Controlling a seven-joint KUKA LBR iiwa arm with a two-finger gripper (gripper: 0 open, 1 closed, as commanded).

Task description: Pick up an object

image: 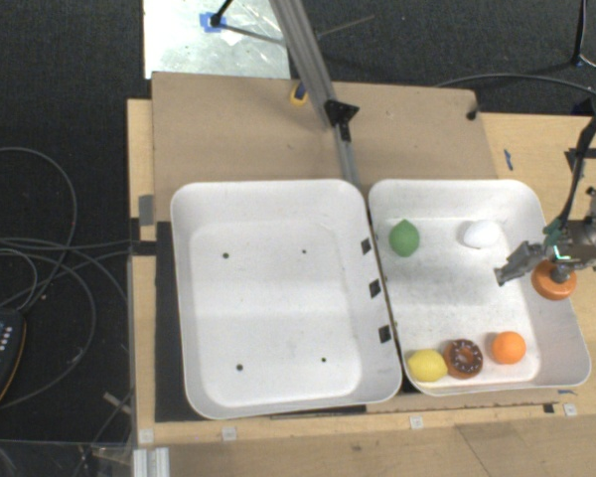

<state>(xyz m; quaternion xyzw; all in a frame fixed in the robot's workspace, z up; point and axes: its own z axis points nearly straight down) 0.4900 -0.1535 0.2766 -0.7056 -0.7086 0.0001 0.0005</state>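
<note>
Camera view has the gripper (512,266) poking in from 3 o'clock over the right bin (521,195), can't tell its state, nothing visibly held. Nearest pick is the white ball (480,234) just at its 11 o'clock. I'd center over it before dropping, since the lime (404,238), orange (509,347), donut (464,358) and lemon (427,366) sit farther off.

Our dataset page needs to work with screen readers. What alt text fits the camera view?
A grey robot arm's claw reaches from the right over the right shallow white bin, which holds a green pear-shaped fruit, a white egg-shaped object, a yellow lemon, a brown doughnut and an orange ball.
</note>
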